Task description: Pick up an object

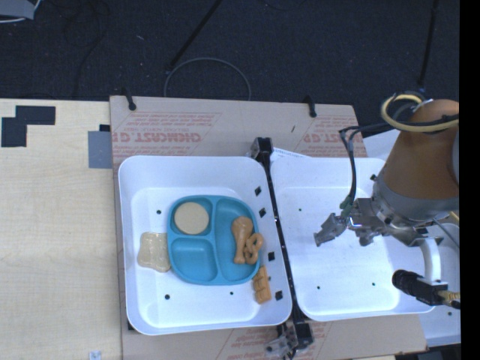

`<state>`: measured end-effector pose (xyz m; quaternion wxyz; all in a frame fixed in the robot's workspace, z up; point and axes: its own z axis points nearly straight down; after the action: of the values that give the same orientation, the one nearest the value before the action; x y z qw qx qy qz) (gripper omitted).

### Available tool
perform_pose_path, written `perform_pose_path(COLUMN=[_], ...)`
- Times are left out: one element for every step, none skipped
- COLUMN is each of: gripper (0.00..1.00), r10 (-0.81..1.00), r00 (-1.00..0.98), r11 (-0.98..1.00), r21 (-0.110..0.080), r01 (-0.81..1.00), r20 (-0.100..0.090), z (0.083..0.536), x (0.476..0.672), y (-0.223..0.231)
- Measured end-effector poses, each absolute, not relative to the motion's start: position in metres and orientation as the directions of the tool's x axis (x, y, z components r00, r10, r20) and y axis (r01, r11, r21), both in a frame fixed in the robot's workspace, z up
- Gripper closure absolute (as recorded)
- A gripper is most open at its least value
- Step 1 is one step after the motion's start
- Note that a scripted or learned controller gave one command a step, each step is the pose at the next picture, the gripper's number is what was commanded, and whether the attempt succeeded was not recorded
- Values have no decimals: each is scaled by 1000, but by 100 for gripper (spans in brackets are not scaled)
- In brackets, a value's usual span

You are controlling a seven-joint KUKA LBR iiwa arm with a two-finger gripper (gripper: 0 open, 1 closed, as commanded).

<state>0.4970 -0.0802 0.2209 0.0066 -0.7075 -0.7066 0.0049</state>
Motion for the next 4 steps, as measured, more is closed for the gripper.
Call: perform_pose_path(gripper=[0, 0, 0, 0], r10=[1000, 1000, 1000, 1000], r00=[0, 0, 1, 0], r11=[0, 0, -1, 0], r21=[-5, -8, -9, -5], r01=[1000, 1000, 1000, 1000], r20=[1, 2, 2, 1], z=[227, 178, 119, 86], x=[499, 507, 505, 505], y=[-81, -82, -91, -90])
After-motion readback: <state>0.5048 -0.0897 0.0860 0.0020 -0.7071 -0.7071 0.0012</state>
